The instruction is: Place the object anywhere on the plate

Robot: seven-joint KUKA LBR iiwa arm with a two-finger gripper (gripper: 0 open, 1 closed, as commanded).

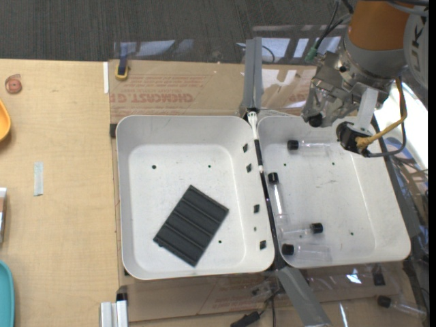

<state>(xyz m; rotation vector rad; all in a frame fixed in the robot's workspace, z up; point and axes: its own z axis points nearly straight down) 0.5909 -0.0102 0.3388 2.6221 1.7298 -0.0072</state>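
A black ribbed rectangular plate lies flat and turned at an angle in the left bin, toward its front. Several clear plastic tubes with black caps lie in the right bin. One tube is near the far wall. Another tube runs along the left wall, and two more lie near the front left corner. My gripper hangs over the far edge of the right bin, just above and right of the far tube. I see nothing held in it.
Cardboard stands behind the bins. A metal divider rail runs between them at the back. Left of the bins is wooden bench top with an orange object and a teal one at its edge. Cables hang off the wrist.
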